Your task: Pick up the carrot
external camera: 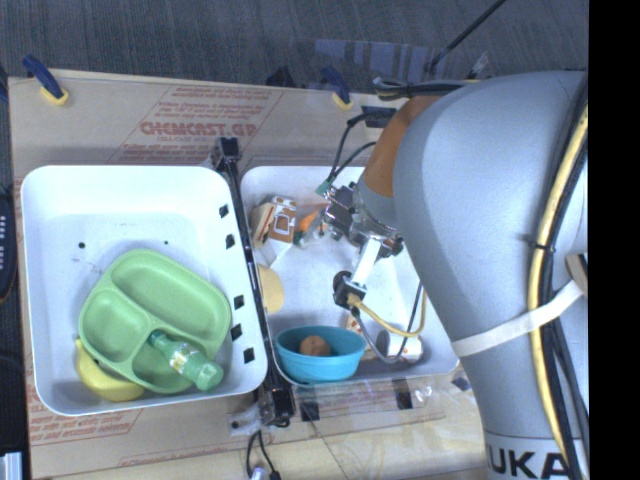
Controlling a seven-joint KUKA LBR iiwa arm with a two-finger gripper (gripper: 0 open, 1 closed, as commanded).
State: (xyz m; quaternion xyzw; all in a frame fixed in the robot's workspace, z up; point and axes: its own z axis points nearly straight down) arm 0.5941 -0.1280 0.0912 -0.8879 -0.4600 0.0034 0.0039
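Observation:
In the right bin (pixel 300 183), a small orange shape that looks like the carrot (pixel 309 218) lies near the back left, beside an orange and white carton (pixel 279 221). My gripper (pixel 334 211) is low over the bin, right next to the carrot's right end. The big grey arm covers most of the bin's right half. Whether the gripper touches the carrot is hidden from this angle.
A blue bowl (pixel 320 354) with a brownish round item sits at the right bin's front. A pale yellow disc (pixel 270 289) lies by the divider. The left bin (pixel 60 208) holds a green divided plate (pixel 150 313), a green bottle (pixel 186 359) and a yellow object (pixel 100 380).

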